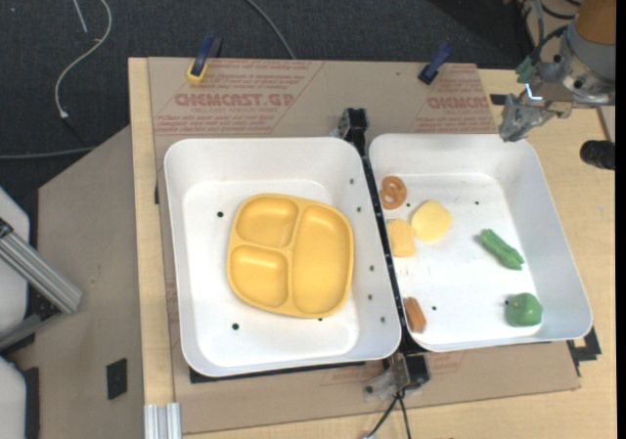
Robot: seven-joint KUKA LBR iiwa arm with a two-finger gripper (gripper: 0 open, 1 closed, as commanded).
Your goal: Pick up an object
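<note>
Nearest the camera, at the bench's front edge, cables (391, 398) trailed from a clamp. In the right bin (558, 232) lay a brown sausage (414, 314), green pepper (523, 310), green pod (501, 248), yellow lump (431, 221), orange wedge (401, 238) and pretzel (393, 192) (toy food, probably light, stiff and slick). The pepper looked easiest, pinched across its middle. The left bin (196, 173) held a yellow tray (290, 254). The cardboard (245, 95) read "CHEMCAST GP". The end effector (515, 124) hovered over the bin's far rim; I cannot tell its state.
</note>
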